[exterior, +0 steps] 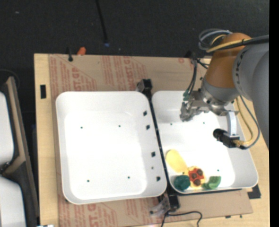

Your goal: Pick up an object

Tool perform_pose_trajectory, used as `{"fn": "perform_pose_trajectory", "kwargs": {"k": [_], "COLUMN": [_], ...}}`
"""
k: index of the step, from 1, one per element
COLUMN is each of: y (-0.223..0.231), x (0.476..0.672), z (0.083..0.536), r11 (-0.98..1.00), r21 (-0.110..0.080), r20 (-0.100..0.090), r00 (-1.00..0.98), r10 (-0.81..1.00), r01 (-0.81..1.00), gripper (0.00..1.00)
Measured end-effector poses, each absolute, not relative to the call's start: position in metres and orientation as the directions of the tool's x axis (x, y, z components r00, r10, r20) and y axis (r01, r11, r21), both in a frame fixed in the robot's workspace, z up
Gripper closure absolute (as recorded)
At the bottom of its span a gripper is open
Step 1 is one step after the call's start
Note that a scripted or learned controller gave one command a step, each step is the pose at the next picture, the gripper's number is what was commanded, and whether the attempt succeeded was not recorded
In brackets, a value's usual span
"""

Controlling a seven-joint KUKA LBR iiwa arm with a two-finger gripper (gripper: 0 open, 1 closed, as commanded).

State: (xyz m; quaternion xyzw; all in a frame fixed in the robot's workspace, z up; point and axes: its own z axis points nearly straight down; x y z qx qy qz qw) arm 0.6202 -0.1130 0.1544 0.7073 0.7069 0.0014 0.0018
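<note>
- Yellow object (176,160): smooth, rounded, lying in the right bin (234,167) near its front, beside small red (195,175) and green pieces (181,182).
- Gripper (186,112): metallic, over the bin's far end; jaw state cannot be told.

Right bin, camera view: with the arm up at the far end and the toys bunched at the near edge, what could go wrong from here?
1. The gripper sits far from the yellow toy; a descent here would likely close on nothing.
2. The teal toy, red toy and green toy crowd the right bin wall, so a grasp may hit the rim or nudge neighbours.
</note>
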Motion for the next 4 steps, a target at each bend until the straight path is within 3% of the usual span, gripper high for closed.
{"fn": "perform_pose_trajectory", "kwargs": {"k": [1,3,4], "y": [-0.114,-0.009,0.047], "x": [0.621,0.593,0.568], "z": [0.207,0.22,0.222], "r11": [0.0,0.004,0.004], "r21": [0.005,0.001,0.0], "r20": [-0.001,0.001,0.001], "r00": [0.0,-0.004,-0.004], "r10": [1.0,1.0,1.0], "r01": [1.0,1.0,1.0], "gripper": [1.0,1.0,1.0]}}
